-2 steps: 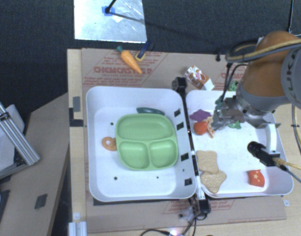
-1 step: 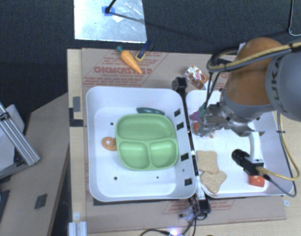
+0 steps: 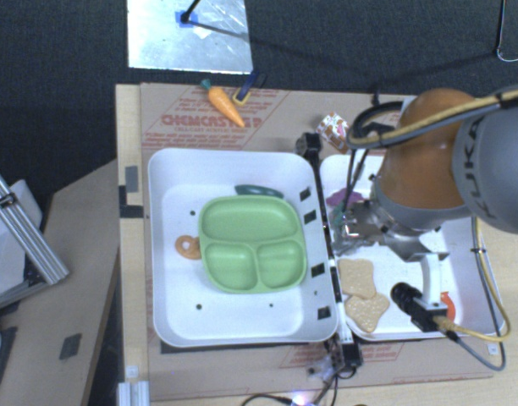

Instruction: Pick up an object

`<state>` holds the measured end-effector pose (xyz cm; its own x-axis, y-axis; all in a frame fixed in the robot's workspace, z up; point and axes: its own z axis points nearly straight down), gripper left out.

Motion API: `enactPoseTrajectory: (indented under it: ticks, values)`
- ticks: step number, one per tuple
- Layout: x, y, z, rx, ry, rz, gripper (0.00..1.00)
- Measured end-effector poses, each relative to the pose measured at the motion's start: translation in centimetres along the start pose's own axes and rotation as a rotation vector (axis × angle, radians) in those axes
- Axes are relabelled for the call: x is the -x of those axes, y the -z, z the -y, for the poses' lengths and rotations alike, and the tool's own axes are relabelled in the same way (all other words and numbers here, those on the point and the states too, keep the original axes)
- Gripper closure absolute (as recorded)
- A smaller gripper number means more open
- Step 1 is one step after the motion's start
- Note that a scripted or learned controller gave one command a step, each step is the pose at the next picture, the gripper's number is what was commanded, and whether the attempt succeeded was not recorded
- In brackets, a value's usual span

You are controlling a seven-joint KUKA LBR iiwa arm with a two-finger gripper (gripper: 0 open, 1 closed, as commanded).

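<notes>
End effector [image 3: 350, 227] sat low in right bin [image 3: 462, 332] near toast slices [image 3: 360, 293] — finger state not discernible. Risk — a closure beside the toast would grasp nothing.

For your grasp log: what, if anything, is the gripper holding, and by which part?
It cannot be told: the gripper is down in the right bin, and the arm covers it.

Green tray [image 3: 249, 244], orange carrot [image 3: 224, 106], white bins [image 3: 170, 227].

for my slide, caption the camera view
Arm over right bin; green tray in left bin.
</notes>
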<state>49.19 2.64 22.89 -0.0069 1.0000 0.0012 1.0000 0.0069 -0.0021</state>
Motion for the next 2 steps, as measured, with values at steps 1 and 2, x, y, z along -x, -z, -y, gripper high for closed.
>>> enactPoseTrajectory:
  ticks: [1, 2]
  values:
    - [-0.4, 0.4, -0.4, 0.003, 0.0, 0.001, 1.0]
    - [-1.0, -1.4, 0.0, 0.002, -0.006, 0.001, 1.0]
